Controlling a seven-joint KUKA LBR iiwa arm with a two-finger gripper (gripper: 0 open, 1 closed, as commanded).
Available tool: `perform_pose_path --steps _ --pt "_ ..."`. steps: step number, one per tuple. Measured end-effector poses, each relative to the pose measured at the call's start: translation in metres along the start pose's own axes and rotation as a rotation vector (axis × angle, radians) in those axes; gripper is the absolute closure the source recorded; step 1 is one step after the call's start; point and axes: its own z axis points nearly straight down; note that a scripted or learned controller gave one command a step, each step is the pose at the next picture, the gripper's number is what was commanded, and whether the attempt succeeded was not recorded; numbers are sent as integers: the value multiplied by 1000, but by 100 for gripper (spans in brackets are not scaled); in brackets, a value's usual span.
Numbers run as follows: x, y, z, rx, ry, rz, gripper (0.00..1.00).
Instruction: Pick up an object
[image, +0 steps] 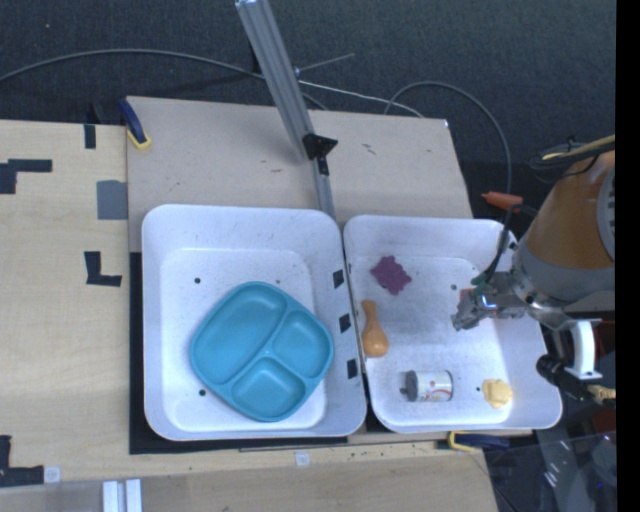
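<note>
The right bin (520, 240) holds a purple lumpy piece (390, 274) at its upper left and an orange pear-shaped object (373, 330) along its left wall. A small silver can (427, 385) lies on its side near the front, with a yellow piece (496, 392) to its right. My gripper (467, 314) hangs over the right half of this bin, above bare floor. It is right of the purple piece and above the can, and I see nothing in it.
The left bin (160, 300) holds a blue divided plate (262, 350). A grey metal pole (285, 85) slants in from the top down to the bins' shared edge. The arm's orange and grey body (575, 240) covers the right bin's right rim.
</note>
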Motion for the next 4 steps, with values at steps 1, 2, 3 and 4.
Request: perform_pose_path --steps 1,2,3,4 --pt "5 5 -61 -2 -1 0 100" --pt "5 6 -101 0 0 1 100" --pt "62 14 -103 3 3 -4 100" --pt "121 14 -102 5 2 -5 100"
